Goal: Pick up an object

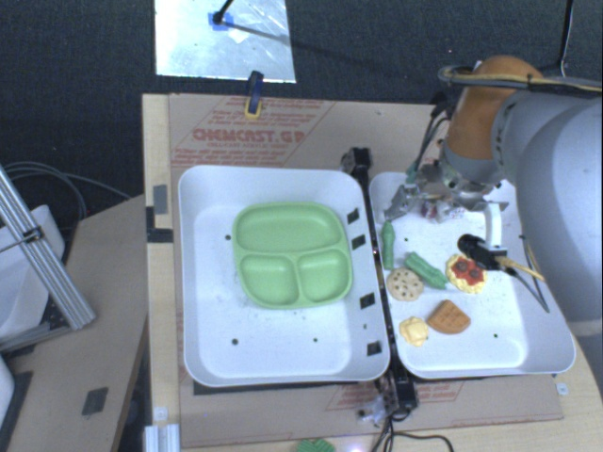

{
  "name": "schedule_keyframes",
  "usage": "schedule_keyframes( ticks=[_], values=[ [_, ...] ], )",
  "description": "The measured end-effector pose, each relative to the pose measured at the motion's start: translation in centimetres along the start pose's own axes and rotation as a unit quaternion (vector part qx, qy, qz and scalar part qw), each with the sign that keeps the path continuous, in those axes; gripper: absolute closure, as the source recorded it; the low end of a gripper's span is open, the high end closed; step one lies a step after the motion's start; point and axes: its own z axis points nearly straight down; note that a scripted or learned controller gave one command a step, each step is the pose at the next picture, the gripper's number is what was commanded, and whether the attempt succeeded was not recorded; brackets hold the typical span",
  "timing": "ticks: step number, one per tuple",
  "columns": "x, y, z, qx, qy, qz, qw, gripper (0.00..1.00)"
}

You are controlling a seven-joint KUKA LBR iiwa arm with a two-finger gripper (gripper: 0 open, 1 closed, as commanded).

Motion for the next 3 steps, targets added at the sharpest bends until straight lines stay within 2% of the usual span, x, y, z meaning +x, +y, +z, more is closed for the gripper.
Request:
schedule_keyframes(
  ticks=[1,2,3],
  values=[
    [-6.4,0.1,-3.1,-0.010,0.001,0.003,0.9999,0.00],
    [-11.7,0.0,0.3,-0.007,0.003,0.002,1.0000,0.00],
    [-11.5,-6.7,0.4,-0.006,0.003,0.002,1.0000,0.00]
  ],
)
